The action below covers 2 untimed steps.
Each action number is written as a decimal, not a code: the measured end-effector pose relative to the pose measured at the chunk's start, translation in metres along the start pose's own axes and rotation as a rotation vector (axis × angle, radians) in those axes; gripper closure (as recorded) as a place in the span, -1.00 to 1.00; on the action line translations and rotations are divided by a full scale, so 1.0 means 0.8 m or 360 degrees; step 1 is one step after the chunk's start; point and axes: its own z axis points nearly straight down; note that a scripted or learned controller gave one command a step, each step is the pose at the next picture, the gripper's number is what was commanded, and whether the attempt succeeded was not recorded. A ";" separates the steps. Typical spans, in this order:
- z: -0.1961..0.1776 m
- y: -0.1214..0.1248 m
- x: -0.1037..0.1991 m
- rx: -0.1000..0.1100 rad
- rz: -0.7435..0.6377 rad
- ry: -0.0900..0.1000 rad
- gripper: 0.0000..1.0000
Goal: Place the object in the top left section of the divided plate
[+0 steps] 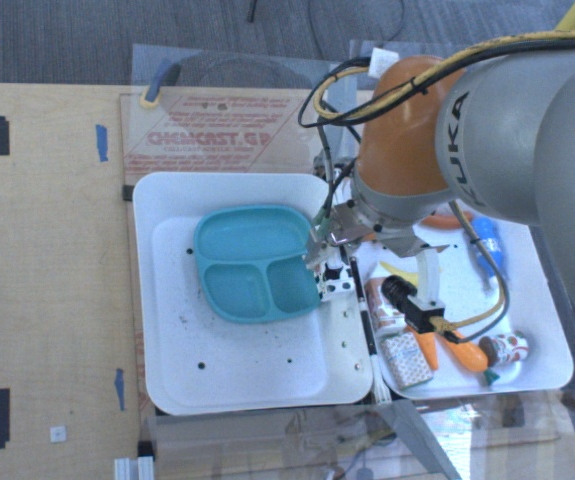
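Divided plate (257,260) in left bin (167,368), gripper (329,268) at its right rim, finger state unclear.

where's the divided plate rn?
The teal divided plate lies in the left bin, toward that bin's upper right, with the end effector at the plate's right edge.
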 end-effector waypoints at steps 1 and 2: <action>0.000 0.000 -0.002 -0.0002 0.0004 0.0000 -1.00; -0.001 0.000 -0.002 -0.0002 0.0004 0.0000 -1.00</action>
